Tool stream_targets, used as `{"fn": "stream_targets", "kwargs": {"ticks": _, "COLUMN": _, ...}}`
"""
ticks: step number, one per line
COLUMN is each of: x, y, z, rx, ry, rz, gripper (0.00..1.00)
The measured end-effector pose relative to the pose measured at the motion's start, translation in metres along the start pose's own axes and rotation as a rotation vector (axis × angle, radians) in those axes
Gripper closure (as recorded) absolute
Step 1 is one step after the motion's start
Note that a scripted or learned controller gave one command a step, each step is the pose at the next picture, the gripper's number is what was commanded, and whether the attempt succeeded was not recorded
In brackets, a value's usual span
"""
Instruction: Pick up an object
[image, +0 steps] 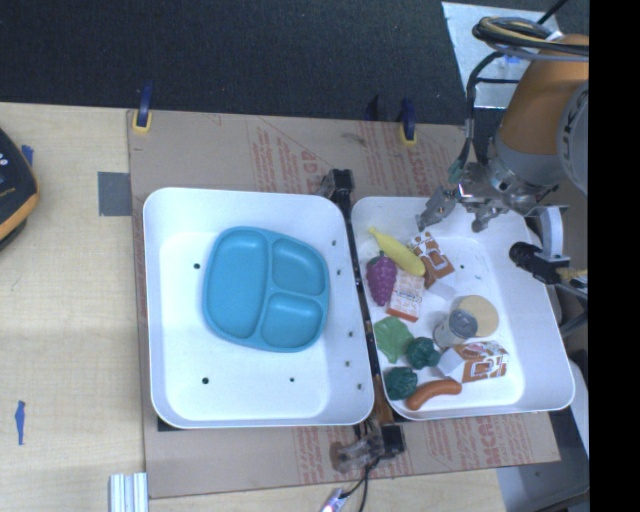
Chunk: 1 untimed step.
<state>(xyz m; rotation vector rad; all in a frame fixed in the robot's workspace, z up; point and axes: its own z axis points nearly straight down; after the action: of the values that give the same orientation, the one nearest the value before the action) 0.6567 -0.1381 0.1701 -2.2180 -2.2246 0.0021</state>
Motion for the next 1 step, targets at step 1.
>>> {"fn": "stream_targets", "kwargs": {"ticks": 1, "x": 0.021, "y": -0.0896, "z": 0.0751, "rx": -0.002, "ry": 0.0, "rz": -0.001, "gripper": 0.0}}
